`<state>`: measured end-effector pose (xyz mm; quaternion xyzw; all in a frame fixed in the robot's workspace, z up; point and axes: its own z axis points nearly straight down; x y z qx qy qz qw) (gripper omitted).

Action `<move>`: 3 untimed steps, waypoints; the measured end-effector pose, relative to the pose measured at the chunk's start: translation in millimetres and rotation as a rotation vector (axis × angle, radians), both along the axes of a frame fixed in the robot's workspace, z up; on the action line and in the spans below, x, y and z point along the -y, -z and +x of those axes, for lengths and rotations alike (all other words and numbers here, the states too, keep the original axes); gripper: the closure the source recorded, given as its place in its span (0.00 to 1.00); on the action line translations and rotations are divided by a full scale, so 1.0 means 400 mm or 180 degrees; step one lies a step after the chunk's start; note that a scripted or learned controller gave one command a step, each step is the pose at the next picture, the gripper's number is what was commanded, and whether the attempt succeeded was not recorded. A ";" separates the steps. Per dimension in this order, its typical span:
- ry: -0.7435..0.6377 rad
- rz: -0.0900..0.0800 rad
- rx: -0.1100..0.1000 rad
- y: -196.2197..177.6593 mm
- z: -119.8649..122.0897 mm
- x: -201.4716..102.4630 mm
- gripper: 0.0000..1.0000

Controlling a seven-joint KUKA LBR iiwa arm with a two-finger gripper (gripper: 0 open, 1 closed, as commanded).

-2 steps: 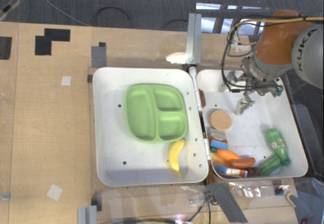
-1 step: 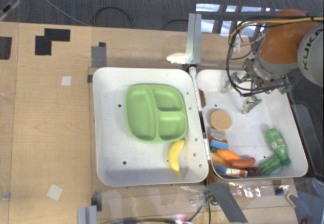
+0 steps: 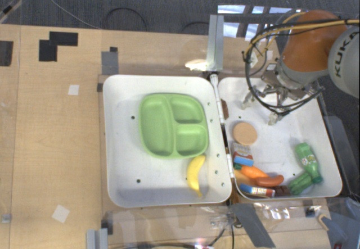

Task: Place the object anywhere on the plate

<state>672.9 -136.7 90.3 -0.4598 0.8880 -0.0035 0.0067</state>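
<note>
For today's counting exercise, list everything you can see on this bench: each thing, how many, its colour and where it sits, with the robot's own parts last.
bins: 2, white, side by side on the bench
plate: 1, green, three compartments, in the left bin
banana: 1, yellow, left bin, just below the plate's lower right corner
round disc: 1, tan, right bin, near its left wall
bottles: 2, green, right bin, lower right corner
small toy foods: a pile, orange, red and blue, count unclear, right bin, lower left
arm: 1, grey with orange band, above the right bin
end effector: 1, dark, over the right bin's upper part
</note>
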 end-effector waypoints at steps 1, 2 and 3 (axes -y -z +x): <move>0.0883 0.0018 -0.0010 0.005 -0.002 -0.072 0.00; 0.0289 0.0006 -0.0009 0.004 -0.095 -0.043 0.00; -0.1153 -0.0013 -0.0003 -0.108 -0.006 0.004 0.00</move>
